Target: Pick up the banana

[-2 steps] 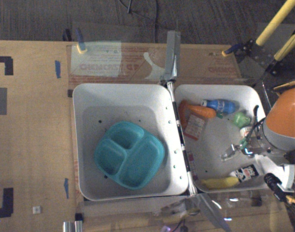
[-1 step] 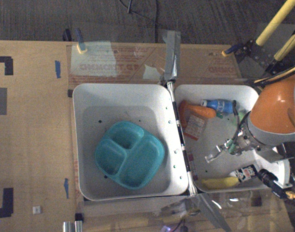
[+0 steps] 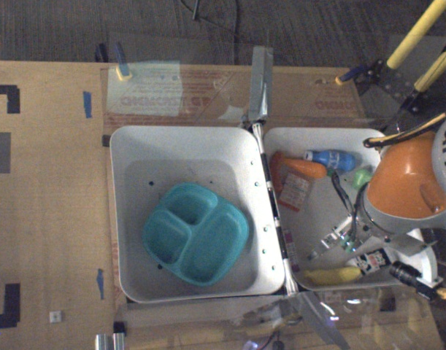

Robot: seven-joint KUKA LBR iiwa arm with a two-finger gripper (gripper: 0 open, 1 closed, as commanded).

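Nearby, banana (image 3: 333,275) lies in right bin (image 3: 319,138).

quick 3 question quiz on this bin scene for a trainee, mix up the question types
1. True or false: the banana lies in the left bin.
2. Which item sits in the left bin? A) blue bottle B) teal divided plate C) orange packet
3. Fill in: the blue bottle lies near the ______ edge of the right bin in the camera view.

Key
1. False. It lies along the near edge of the right bin, just below the gripper.
2. B. The teal divided plate is there; the orange packet is in the right bin.
3. Far (top).
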